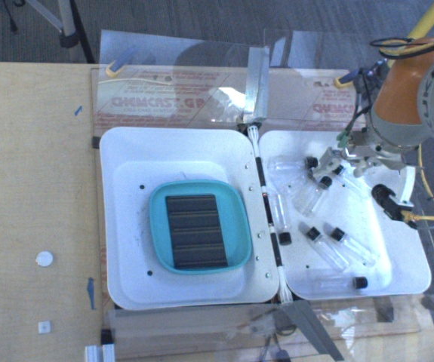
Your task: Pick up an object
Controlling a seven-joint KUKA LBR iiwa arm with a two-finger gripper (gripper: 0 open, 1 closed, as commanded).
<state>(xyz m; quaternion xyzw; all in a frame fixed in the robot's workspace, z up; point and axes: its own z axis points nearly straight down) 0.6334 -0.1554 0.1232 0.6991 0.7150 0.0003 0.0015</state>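
Starting at the left, the tan bench top (28, 164) carries a small white disc (44, 259) and a few blue marks. Next comes the left bin (122, 157), a shallow white tray holding a teal dish (158, 210) with rounded corners; a dark ribbed block (195, 232) lies flat in the middle of that dish. Behind both bins stand clear plastic panels (171, 100) with red lettering, joined by a metal bracket (257, 81).

A seam runs between the 2 bins, and 1 clear vial with a black cap (278, 217) lies along it on the right bin's side. The right bin (409, 274) holds several more clear vials with black caps, scattered flat: 2 near the middle (322, 241), lying close together at a slant, 1 near the front edge (341, 282), and others toward the back (307, 194).

Over the back of the right bin hangs the arm (409, 89), its orange band above the wrist, with cables looping beside it. The gripper (328, 170) sits low among the rear vials, close to a black cap, but whether its fingers are spread or closed cannot be told, and no vial can be seen held between them.
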